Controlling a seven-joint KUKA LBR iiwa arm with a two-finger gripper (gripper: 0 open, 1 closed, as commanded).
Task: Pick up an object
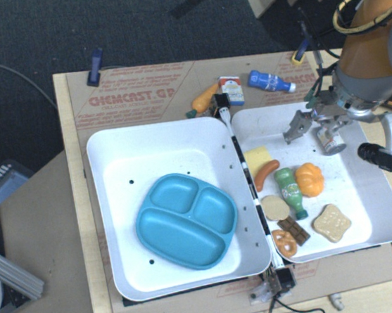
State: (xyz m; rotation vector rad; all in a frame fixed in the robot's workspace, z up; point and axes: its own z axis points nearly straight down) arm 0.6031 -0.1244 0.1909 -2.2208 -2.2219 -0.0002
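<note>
Red printed letters on the brown cardboard sheet [138, 88] under the bins read "CHEMCAST GP", and the smaller lines around them are too small to read. On this sheet, behind the bins, lie a small blue plastic bottle with a white label [270, 81], a small white and red carton [232, 90] and an orange carrot-shaped toy [205, 98]. The left white bin [105, 163] holds a blue plastic divided plate [186, 219]. The right white bin [379, 201] holds toy food: a yellow cheese wedge [256, 157], an orange sausage [265, 173], a green bottle [290, 191], an orange pumpkin [311, 178], a beige round cookie [275, 208], a brown pretzel [285, 242], a dark chocolate bar [295, 230] and a slice of toast [331, 223]. The grey metal gripper [313, 128] hangs over the back part of the right bin, its fingers spread apart with nothing between them.
</note>
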